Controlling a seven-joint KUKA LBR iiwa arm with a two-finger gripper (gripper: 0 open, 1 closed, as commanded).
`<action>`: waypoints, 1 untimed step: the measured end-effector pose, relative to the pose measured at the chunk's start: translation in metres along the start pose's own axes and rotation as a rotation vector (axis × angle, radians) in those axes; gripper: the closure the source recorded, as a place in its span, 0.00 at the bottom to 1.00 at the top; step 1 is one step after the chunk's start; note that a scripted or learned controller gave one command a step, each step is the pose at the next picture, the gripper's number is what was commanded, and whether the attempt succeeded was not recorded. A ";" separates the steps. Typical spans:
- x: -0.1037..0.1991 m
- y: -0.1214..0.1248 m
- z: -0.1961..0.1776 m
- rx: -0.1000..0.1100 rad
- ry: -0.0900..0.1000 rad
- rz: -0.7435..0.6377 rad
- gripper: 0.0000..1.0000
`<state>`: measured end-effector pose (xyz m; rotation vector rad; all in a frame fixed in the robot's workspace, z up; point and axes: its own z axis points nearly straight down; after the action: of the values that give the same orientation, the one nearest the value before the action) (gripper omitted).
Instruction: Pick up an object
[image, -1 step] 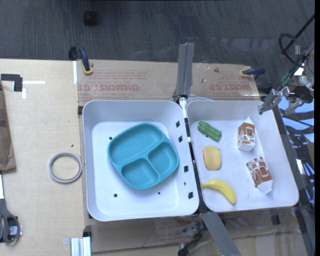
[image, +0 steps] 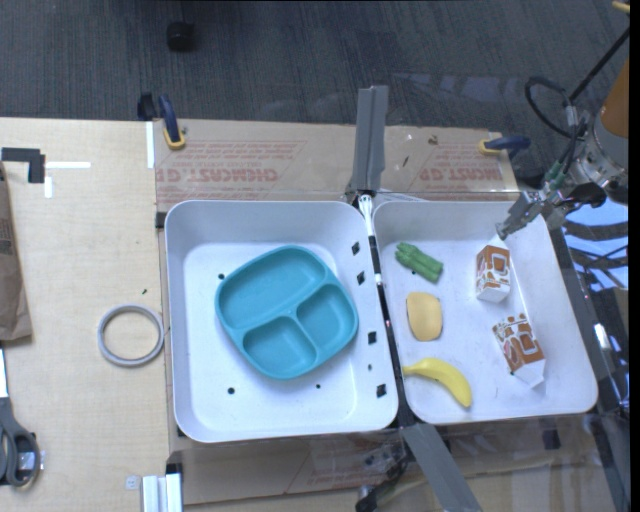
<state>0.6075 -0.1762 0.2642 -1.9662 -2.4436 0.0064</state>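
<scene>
Here the gripper (image: 520, 215) hovers just above-right of a carton (image: 493, 273); grip unclear.

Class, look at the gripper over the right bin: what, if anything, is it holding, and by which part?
Nothing is held. The gripper hovers at the right bin's upper edge, apart from the nearest carton.

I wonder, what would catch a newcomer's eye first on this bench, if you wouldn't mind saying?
Most striking is the teal divided plate lying alone in the left bin. Next comes the right bin, with a yellow banana, a green vegetable and two orange-and-white cartons. The gripper hangs over that bin's far right corner.
</scene>
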 end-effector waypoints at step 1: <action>0.026 -0.027 0.104 0.001 0.001 0.353 0.00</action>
<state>0.5745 -0.1565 0.1601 -2.3642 -2.0597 0.0079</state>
